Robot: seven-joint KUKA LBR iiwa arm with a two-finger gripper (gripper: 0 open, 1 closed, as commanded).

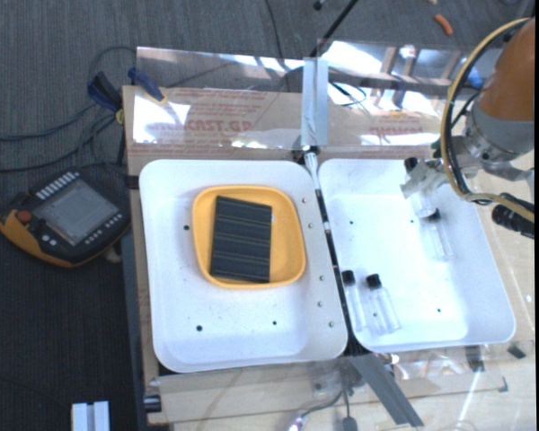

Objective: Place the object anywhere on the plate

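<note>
A: Looking down on the bench from the fixed camera, we see two shallow white bins side by side. In the left bin (162,312) sits a yellow plate (292,259), square with rounded corners, and on it lies a dark ribbed rectangular block (242,238) — flat, near the plate's middle, its long side running away from us.

B: So the block is wholly on the plate?

A: As far as we can see, yes; yellow rim shows on every side of it.

B: And the right bin (485,321)?

A: We find two small clear vials with black caps (360,281) near its front left, lying close beside each other, and another clear vial-like thing (434,232) farther back, just below the gripper. It is too faint for us to name it better.

B: Where is the arm?

A: It comes in from the right — the orange band (512,70) is at the top right corner, the grey wrist below it. The gripper (420,185) hangs over the back right part of the right bin, well apart from the plate.

B: Fingers?

A: We cannot tell; they blur against the white bin. We see nothing clearly between them.

B: Anything off the bench?

A: A teach pendant (67,218) lies on the dark floor to the left, with cables around it.
</note>
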